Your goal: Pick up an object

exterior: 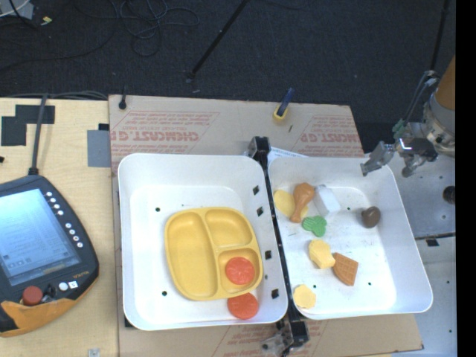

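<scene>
Objects for picking lie in the right bin (405, 274): a drumstick (301, 199), a green piece (315, 225), and a brown ball (370, 216). The ball is nearest, below-left of the gripper (392, 158), whose jaws stand open and hold nothing.

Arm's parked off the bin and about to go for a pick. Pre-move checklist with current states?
1. Gripper carrying nothing: ok, nothing shows between its fingers.
2. Gripper away from the objects: ok, it sits at the right bin's upper right corner.
3. Nearest target free-standing: ok, the brown ball lies apart from other items.
4. Other targets separated: not ok, the drumstick touches the yellow piece and the green piece.
5. Finger opening wide enough for the ball: cannot tell.
</scene>
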`<action>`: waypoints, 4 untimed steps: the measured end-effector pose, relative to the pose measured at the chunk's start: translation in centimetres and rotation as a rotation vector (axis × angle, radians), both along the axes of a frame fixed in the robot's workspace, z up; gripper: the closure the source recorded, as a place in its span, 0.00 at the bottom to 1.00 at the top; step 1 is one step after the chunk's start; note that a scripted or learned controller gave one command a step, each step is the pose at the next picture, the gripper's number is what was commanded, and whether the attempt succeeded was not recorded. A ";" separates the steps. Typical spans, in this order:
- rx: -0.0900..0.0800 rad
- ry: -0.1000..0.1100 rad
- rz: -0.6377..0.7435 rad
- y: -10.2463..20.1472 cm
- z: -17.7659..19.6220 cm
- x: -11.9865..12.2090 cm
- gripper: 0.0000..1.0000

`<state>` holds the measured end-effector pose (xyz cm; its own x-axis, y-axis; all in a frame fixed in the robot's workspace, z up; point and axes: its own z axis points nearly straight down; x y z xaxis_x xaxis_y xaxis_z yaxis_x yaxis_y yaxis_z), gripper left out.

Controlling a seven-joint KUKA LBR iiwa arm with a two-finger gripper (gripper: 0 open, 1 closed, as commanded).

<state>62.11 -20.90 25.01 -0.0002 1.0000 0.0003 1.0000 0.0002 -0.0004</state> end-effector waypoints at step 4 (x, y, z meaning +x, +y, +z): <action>-0.005 -0.013 0.002 10.5 -15.8 -10.0 0.00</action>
<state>52.06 -10.42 9.20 -0.0020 1.0000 -0.0048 0.9999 0.0021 0.0130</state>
